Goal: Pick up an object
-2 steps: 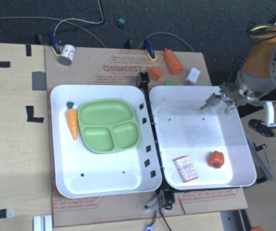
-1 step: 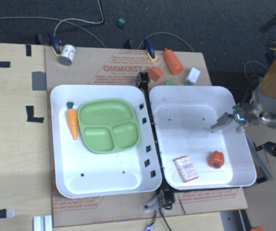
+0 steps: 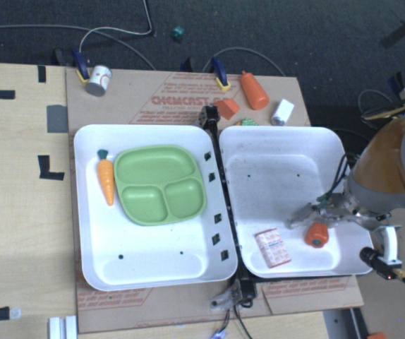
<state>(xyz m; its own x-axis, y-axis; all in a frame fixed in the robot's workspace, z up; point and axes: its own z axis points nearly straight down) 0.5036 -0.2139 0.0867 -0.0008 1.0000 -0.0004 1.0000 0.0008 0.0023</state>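
Red tomato-like toy (image 3: 317,234), right bin (image 3: 280,143), near-right area, just beside the gripper (image 3: 314,216).
Fingers: state cannot be told; a grey finger (image 3: 303,214) reaches left just above the toy. Also in right bin: small printed card (image 3: 271,248), left of the toy. Left bin (image 3: 89,203): green divided plate (image 3: 161,184), toy carrot (image 3: 106,177) at its left. Tabletop beyond bins: orange bottle (image 3: 254,90), white cube (image 3: 283,111).

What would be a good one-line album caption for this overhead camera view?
A robot arm reaches into the right bin near a small red toy, while a green plate and toy carrot sit in the left.
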